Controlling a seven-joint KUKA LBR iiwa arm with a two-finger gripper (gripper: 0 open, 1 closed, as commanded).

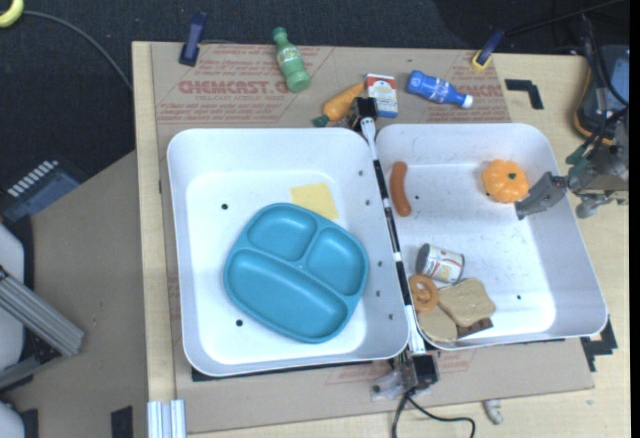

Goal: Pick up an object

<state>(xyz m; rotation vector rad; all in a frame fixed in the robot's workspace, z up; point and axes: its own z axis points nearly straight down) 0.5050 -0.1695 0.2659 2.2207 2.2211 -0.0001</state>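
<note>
Your grey two-finger gripper (542,196) sits at the right rim of the right shallow white plastic bin (560,311), its dark tip poking in over the bin floor; you cannot tell from this slant how wide it stands, and nothing is visibly held. Judge this as the approach step: no object is chosen or gripped yet. Nearest, just beside the tip toward the bin's far wall, is the small orange pumpkin-shaped toy (505,180), round, ribbed and smooth, likely to roll if nudged off-centre. Further inward lie a short shiny metal can (441,264) on its side, an orange ring (423,293), and a tan slice of toy bread (466,306), flat and low. Against the far divider rests a slim red-brown sausage (400,188). Your next move calls for centring over one piece and descending squarely. Beyond, the left white bin (190,226) carries a blue sectioned plastic plate (296,271) and a pale yellow square cheese slice (315,198).
</note>
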